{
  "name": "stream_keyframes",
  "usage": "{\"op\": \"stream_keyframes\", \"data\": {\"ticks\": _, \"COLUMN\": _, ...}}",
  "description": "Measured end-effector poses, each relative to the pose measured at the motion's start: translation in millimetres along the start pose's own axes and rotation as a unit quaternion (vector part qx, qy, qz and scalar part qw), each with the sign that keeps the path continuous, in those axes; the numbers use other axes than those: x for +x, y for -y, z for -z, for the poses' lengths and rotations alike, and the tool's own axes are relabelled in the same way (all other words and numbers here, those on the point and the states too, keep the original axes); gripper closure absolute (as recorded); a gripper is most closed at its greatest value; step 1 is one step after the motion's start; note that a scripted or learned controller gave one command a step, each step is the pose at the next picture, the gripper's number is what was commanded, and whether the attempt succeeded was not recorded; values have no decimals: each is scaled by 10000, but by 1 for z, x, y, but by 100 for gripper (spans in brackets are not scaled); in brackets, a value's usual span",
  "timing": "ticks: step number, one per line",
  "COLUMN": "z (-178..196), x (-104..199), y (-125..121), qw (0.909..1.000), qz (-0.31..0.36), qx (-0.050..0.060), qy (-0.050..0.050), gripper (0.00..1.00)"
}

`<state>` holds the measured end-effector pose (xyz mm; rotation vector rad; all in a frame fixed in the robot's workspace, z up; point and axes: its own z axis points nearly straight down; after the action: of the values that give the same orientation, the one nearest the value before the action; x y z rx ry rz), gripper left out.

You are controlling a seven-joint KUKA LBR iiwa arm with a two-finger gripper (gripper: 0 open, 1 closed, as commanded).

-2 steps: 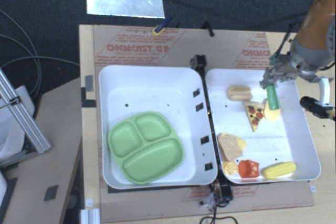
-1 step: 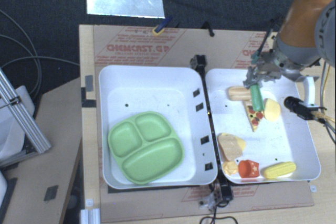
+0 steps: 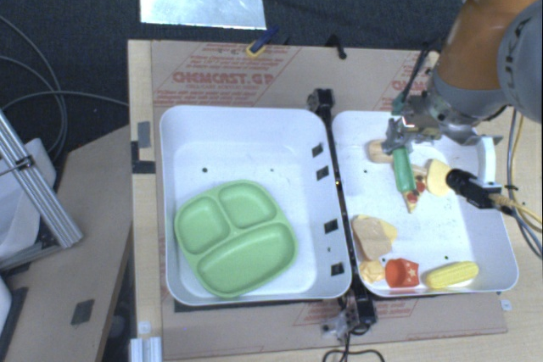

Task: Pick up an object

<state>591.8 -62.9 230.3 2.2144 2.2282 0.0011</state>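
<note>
I'm watching the claw (image 3: pixel 399 142) hanging over the right bin (image 3: pixel 492 267), pinching a green stick-like toy (image 3: pixel 401 171) at its top end — the toy is dangling just beside a beige piece (image 3: pixel 377 152). A green divided plate (image 3: pixel 235 236) is lying in the left bin (image 3: pixel 246 127).

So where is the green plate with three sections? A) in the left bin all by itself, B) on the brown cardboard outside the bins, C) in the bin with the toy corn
A: the green divided plate lies alone in the left bin, while the toy corn lies in the right bin.
</note>
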Motion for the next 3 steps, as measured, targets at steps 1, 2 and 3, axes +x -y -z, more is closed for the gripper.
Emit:
{"op": "stream_keyframes", "data": {"ticks": 1, "z": -45, "x": -35, "y": 65, "qw": 10000, "qz": -51, "qx": 33, "qy": 1, "gripper": 100}}
{"op": "stream_keyframes", "data": {"ticks": 2, "z": 34, "x": 76, "y": 64, "qw": 10000, "qz": 40, "qx": -42, "qy": -13, "gripper": 100}}
{"op": "stream_keyframes", "data": {"ticks": 3, "z": -6, "x": 74, "y": 84, "qw": 10000, "qz": -27, "qx": 11, "qy": -2, "gripper": 100}}
